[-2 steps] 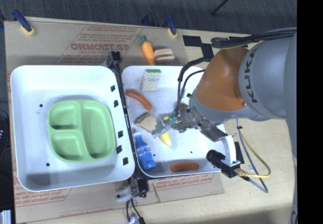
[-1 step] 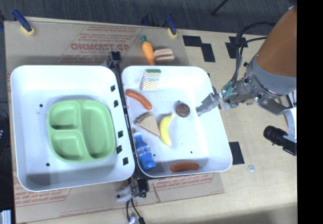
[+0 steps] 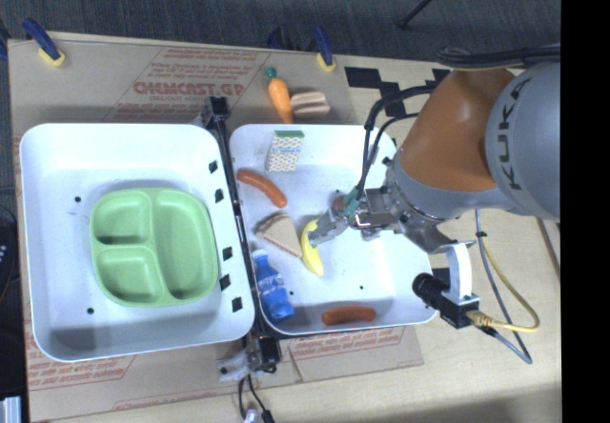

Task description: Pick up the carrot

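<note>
The grey two-finger gripper (image 3: 322,231) hangs low in the right-hand shallow white bin (image 3: 400,312), just above the yellow banana (image 3: 312,253); whether it is parted or closed I cannot tell; beside the banana lies a tan sandwich wedge (image 3: 278,234); the orange carrot with green top (image 3: 278,97) lies outside the bin, on the cardboard beyond its far rim, touching a small bun (image 3: 310,105).

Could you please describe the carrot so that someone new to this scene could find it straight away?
Start at the right bin and look just beyond its far rim, on the cardboard. The carrot lies there beside a bun. It is orange and tapered with a green top, unlike the pale bun and the red sausages inside the bin.
</note>
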Tool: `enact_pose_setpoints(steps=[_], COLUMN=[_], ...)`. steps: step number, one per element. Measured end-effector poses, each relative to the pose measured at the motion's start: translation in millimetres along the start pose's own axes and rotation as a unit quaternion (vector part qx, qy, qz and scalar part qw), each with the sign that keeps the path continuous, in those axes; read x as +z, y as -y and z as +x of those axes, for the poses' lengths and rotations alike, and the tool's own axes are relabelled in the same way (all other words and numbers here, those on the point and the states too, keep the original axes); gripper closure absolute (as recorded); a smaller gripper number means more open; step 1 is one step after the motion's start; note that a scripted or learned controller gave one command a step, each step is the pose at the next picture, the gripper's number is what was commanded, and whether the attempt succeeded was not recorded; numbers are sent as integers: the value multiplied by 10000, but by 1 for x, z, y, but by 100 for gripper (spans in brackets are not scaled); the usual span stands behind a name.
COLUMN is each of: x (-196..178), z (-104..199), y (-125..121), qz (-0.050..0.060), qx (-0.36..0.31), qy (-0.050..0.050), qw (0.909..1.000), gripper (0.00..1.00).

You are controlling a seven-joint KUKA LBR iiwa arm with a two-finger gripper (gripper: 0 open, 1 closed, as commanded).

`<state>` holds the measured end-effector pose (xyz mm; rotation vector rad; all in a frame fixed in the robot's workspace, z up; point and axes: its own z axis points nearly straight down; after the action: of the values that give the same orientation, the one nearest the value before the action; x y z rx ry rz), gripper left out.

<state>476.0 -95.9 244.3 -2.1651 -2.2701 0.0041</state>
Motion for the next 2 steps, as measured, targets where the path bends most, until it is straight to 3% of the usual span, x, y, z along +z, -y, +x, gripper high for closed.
enact_pose_setpoints(steps=[1, 2], x=[126, 52], z=[-4, 59], y=[0, -83], qz=[-4, -13], qx=[203, 624], qy=[3, -4], qw=[9998, 9980], gripper=[0, 0])
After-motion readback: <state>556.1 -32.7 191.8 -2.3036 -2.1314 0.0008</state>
